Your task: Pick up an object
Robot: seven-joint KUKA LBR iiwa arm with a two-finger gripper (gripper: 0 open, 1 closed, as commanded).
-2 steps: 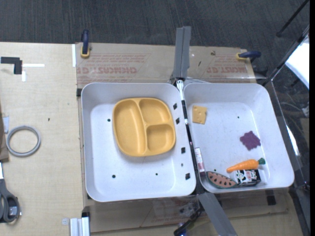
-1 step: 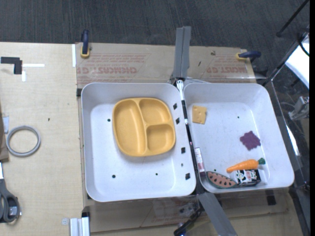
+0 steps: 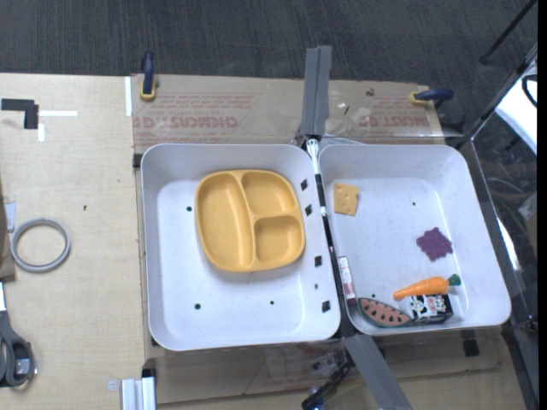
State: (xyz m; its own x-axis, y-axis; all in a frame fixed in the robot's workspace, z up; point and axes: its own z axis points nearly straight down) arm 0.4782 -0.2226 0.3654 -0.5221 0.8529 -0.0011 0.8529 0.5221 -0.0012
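Lower right: watermelon-slice toy (image 3: 383,313), orange plastic carrot (image 3: 420,288), black-and-white carton (image 3: 432,308) crowd together against the white bin wall (image 3: 491,254); grasp risks snagging neighbours. Gripper state: cannot tell.

A divided plate (image 3: 250,220) lies in the left bin (image 3: 162,306). The right bin (image 3: 479,229) holds a cracker (image 3: 346,199) far left. A carrot (image 3: 425,287) and melon slice (image 3: 382,313) lie near.

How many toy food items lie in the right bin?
4: cracker near the upper left, purple grapes at right, carrot and watermelon slice along the bottom.
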